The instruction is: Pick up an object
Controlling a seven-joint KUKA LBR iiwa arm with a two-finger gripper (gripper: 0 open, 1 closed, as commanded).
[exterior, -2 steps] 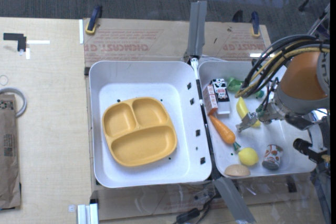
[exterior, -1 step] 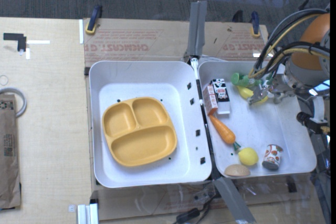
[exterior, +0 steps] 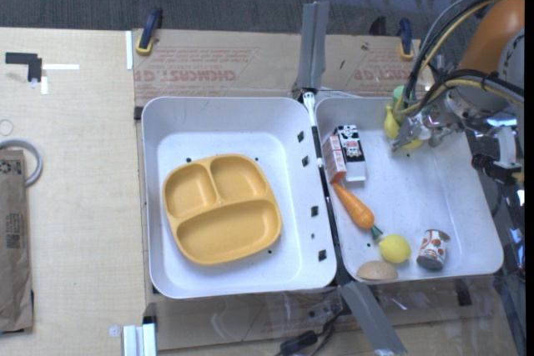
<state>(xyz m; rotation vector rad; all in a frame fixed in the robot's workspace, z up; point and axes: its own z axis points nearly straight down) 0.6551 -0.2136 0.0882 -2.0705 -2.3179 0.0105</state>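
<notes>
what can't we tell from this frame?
- Tool, camera view: fingertips blur into cables and a yellow object; contact unclear.
- Yellow object: partly hidden by the tool, identity unclear.
- Small carton: label too small to read.
- Can: print too small to read.

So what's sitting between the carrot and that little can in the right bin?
In the camera view, a lemon lies between the carrot and the small can, beside a tan potato.
</notes>
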